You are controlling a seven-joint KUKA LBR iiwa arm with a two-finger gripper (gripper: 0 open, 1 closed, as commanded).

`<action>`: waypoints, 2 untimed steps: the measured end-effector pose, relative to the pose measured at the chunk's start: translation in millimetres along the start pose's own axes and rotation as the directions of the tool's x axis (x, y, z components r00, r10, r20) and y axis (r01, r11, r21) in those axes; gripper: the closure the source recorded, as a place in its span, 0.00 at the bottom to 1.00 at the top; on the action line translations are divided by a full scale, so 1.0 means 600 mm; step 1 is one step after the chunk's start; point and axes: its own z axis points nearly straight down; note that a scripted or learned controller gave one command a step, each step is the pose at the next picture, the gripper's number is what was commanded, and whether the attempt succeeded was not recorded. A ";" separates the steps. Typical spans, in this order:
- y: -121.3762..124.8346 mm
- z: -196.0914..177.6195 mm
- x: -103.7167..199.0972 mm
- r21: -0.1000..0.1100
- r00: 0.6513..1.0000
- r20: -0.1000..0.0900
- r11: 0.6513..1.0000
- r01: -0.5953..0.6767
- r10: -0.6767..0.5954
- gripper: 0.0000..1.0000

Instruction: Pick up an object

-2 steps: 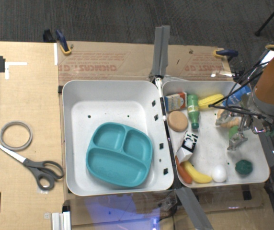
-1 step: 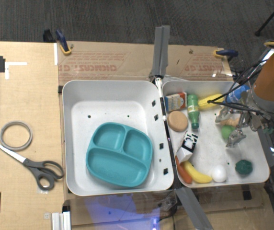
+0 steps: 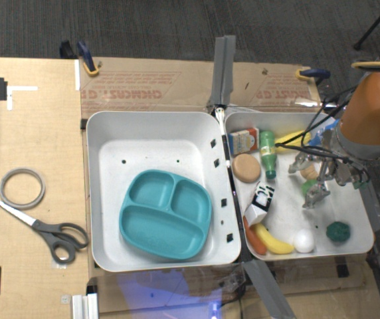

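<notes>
One fixed camera above my bench, looking down at a slant, both white bins [image 3: 97,178] in frame, my arm [image 3: 373,108] entering from its right

Two white bins [image 3: 100,198], one teal tray [image 3: 167,214], one scissors [image 3: 44,228], one tape roll [image 3: 22,187], one banana [image 3: 273,242]

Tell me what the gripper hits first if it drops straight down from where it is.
Most likely bare floor of the right bin. The gripper points down over an open patch, with the green ball and the white ball off to the sides. Depth is hard to judge from this slant.
</notes>
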 end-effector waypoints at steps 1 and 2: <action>0.052 0.000 -0.026 0.000 0.999 0.001 0.999 -0.033 0.033 0.00; 0.138 -0.001 -0.161 0.001 0.999 0.003 0.999 -0.054 0.054 0.00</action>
